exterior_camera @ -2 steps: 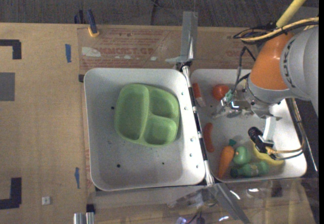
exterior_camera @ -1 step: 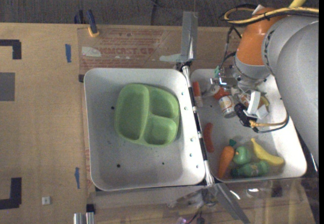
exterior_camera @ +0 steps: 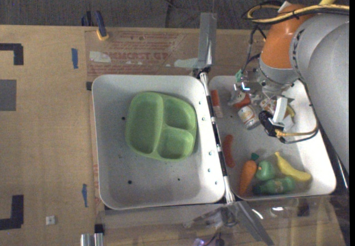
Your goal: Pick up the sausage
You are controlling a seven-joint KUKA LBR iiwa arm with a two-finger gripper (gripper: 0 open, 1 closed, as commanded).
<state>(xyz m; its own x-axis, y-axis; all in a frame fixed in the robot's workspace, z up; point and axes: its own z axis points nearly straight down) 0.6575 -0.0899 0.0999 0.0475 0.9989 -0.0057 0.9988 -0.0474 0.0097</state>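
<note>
The counter (exterior_camera: 44,128) is a broad tan board with black corner marks and bits of blue tape along its left side. On it sit two shallow white bins, side by side. The left bin (exterior_camera: 111,172) holds a green divided plate (exterior_camera: 161,125), three compartments, lying flat near the bin's middle. The right bin (exterior_camera: 321,181) is the busier one.

The grey arm (exterior_camera: 327,67) comes in from the right, big and rounded, with its orange band (exterior_camera: 283,45) above the wrist and a yellow cable looping over it. Its claw (exterior_camera: 265,107) hangs low over the upper part of the right bin, among cables and a black fitting; I cannot tell from here how the claw stands, since the wrist hides it.

In the bin's near right corner lies a cluster of toy food: a yellow banana (exterior_camera: 292,168), a green vegetable (exterior_camera: 274,185) beneath it, a green pepper (exterior_camera: 265,170), and an orange carrot (exterior_camera: 247,176) leaning upright just beside them. A small can (exterior_camera: 249,117) lies tilted near the claw.

The sausage (exterior_camera: 228,150), red and slim, lies along the right bin's left wall, well apart from the claw, just above the carrot. Another small reddish piece (exterior_camera: 216,101) lies farther up that same wall.
</note>
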